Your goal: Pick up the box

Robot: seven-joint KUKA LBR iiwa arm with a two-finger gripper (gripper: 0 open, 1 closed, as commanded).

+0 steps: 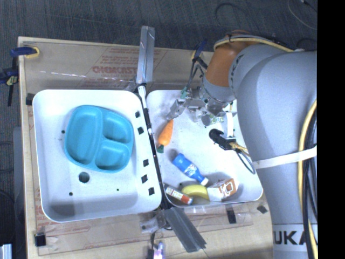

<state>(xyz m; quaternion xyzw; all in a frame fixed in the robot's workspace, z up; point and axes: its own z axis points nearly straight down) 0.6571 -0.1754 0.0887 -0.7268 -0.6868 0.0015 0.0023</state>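
Observation:
The box (225,189) is a small white carton with brown print. It lies in the near right corner of the right bin (245,169), touching the right end of a yellow banana (195,191). My gripper (190,106) hangs low over the far end of that bin, well apart from the box and just beyond an orange carrot (165,133). Nothing shows in its grasp. The grey arm with its orange band (220,69) comes in from the right and hides the bin's far right corner.
A blue bottle (188,168) lies mid-bin between the carrot and the banana. A small red and white tube (178,195) rests at the near rim. The left bin (48,188) holds a blue divided plate (99,138). Black clips line the wall between the bins.

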